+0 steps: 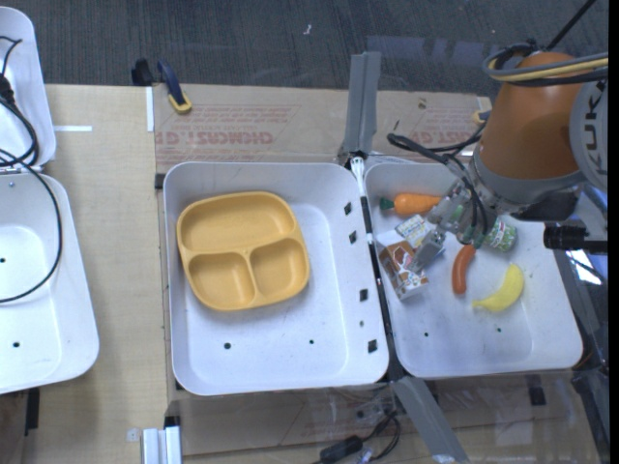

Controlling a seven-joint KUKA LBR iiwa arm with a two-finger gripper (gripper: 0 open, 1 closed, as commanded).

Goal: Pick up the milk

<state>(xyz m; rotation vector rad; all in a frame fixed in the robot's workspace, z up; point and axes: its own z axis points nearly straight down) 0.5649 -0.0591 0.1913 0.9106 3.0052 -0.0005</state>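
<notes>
One small milk carton lies just below-left of the pincer; whether that pincer is clenched cannot be told. Light, crushable cardboard probably suits grasping across its flat sides.

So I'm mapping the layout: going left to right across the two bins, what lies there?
Yellow tray → milk → sausage → banana.

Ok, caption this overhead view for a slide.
Gripper hovers over the milk carton in the right bin; yellow tray sits left.
</notes>
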